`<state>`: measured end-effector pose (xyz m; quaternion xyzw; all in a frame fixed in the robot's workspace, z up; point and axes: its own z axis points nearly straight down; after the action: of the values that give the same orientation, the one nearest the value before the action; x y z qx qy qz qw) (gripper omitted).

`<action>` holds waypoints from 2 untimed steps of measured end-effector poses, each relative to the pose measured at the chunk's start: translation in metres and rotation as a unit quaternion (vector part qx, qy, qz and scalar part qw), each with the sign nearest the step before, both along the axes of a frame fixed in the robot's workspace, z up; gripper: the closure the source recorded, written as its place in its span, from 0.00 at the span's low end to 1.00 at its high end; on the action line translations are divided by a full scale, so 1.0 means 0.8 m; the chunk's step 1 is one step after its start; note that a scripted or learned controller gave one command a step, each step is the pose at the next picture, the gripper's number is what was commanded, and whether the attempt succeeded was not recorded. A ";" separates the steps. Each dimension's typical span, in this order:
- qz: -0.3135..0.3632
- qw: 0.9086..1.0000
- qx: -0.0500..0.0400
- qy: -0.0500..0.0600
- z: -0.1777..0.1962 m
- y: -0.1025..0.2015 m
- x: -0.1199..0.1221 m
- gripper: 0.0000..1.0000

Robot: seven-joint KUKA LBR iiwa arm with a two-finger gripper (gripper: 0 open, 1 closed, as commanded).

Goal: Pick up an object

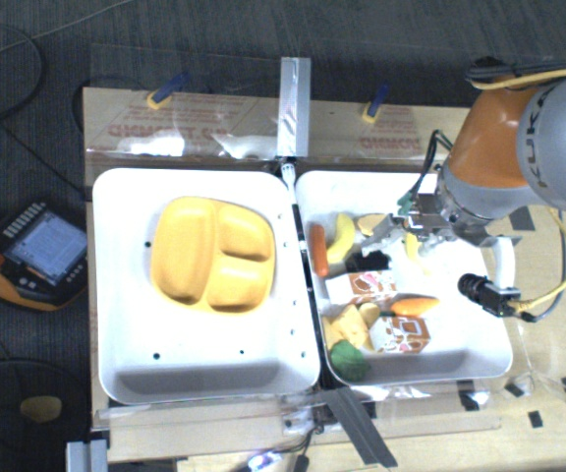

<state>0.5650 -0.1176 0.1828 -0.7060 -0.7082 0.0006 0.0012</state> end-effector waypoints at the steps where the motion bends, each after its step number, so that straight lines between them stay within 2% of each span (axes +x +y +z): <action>1: -0.060 0.998 0.000 0.000 -0.005 -0.049 -0.060 0.00; 2: -0.048 0.999 -0.001 -0.007 -0.072 -0.037 -0.047 0.00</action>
<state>0.5272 -0.1470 0.1256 -0.7389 -0.6737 -0.0033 -0.0047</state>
